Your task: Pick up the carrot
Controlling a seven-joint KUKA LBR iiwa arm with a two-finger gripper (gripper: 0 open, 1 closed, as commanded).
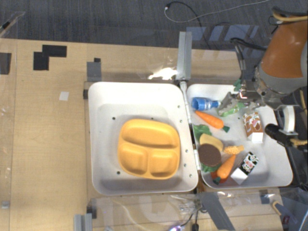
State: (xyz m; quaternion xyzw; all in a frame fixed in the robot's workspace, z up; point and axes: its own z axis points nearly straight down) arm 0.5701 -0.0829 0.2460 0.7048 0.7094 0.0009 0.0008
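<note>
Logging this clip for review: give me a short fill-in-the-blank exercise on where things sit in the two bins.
1. The yellow divided tray lies in the ___ bin.
2. The blue bottle lies just ___ the upper carrot.
3. The gripper hovers over the ___ bin.

Missing words: left; above; right

The arm (pixel 284 52) (orange band) runs off the picture's right edge.

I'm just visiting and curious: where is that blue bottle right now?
The blue bottle lies on its side in the right bin, near its upper-left corner, just above a carrot and left of the gripper.
</note>
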